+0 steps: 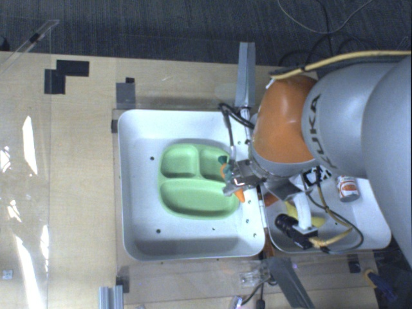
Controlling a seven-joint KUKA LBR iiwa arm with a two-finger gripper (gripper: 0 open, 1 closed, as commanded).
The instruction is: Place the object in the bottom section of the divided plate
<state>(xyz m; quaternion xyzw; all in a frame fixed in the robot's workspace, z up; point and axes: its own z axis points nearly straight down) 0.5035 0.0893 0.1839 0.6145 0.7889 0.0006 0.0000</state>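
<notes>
One green divided plate (196, 180), three sections.

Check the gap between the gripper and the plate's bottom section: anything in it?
Nothing separate: in the camera view the gripper hangs at the green divided plate's right rim, something orange at its tip.

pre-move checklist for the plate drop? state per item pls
1. Green plate flat in the left bin: ok.
2. Bottom section free of items: ok.
3. Tool over the plate's right edge: ok.
4. Orange object at the tool, held or not: cannot tell.
5. Tool over the bottom section's middle: not ok, it sits at the rim.
6. Cables off the plate: ok.
</notes>
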